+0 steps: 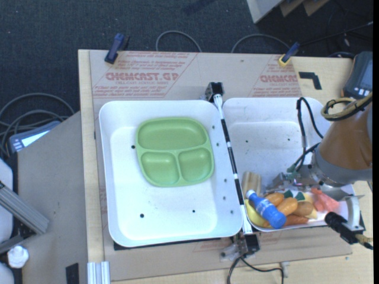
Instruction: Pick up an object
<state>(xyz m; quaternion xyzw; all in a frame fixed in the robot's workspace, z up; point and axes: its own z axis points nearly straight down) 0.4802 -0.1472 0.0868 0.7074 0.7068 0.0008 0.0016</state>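
A green divided plate (175, 151) lies in the left bin (118, 176). In the right bin (260, 120), a heap of small things sits at the near edge: a blue bottle (266, 210), orange pieces (291, 206), a yellow piece (253, 216), a pink piece (325, 202) and a tan block (250, 181). The arm (346, 149), orange-banded, reaches in from the right and hangs over the heap's right side. Its gripper (302, 182) is low above the objects, with the fingers hidden among the clutter.
A black divider rail (224, 141) runs between the two bins. Cables (305, 129) trail from the arm over the right bin. Blue clamps (115, 48) hold the cardboard backing at the far edge.
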